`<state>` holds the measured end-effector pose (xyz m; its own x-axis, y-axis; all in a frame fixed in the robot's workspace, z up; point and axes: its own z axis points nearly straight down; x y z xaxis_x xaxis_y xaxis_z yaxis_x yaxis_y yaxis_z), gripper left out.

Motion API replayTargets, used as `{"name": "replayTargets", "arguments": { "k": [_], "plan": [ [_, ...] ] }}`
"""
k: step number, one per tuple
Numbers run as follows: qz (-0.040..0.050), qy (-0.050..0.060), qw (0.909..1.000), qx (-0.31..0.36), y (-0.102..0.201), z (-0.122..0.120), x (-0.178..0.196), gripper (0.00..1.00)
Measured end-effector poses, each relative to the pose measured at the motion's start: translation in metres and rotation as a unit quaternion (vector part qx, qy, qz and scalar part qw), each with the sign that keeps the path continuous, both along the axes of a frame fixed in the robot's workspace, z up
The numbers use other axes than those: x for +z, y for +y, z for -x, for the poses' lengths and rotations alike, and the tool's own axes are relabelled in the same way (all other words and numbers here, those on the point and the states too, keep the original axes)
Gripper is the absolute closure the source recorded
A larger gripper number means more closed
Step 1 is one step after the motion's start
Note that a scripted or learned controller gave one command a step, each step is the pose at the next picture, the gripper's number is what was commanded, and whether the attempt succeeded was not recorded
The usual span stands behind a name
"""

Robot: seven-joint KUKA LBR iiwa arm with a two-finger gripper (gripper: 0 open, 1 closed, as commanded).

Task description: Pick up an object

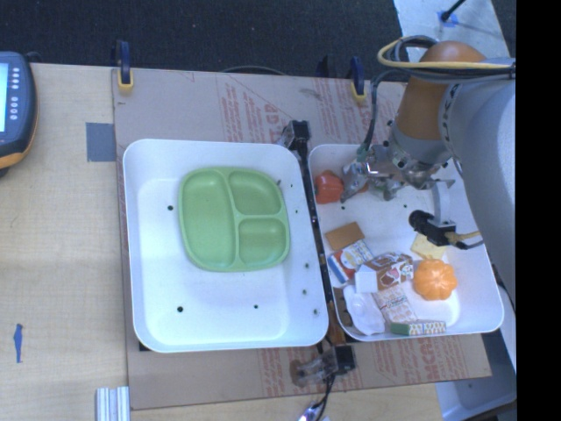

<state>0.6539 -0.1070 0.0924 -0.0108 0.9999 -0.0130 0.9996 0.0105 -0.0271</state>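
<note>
Item: gripper (375,179), poised low over the far end of the right bin (392,224); whether it was open or closed could not be told. Nearest candidate: a small red rounded object (328,186), which lay in that bin's far corner against the wall, just beside the gripper and not seen held. Also in that bin: brown card (344,235) along the same wall; heap of snack packets (386,289) at the near end; orange fruit (435,280) beside the heap. Risks, as judged: the red object, tucked into the bin's corner, could have been nudged or pinned rather than grasped; its round body might have rolled free; a descent too close to the bin's wall could have struck it.
</note>
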Motion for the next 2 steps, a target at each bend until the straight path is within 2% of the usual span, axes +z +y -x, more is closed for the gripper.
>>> {"name": "replayTargets", "arguments": {
  "k": [1, 2],
  "plan": [
    [-0.0062, -0.011, 0.9999, -0.005, -0.07, 0.03, 0.0, 0.0],
    [-0.0064, -0.003, 1.0, -0.002, -0.053, 0.001, -0.002, 0.0]
  ]
}}
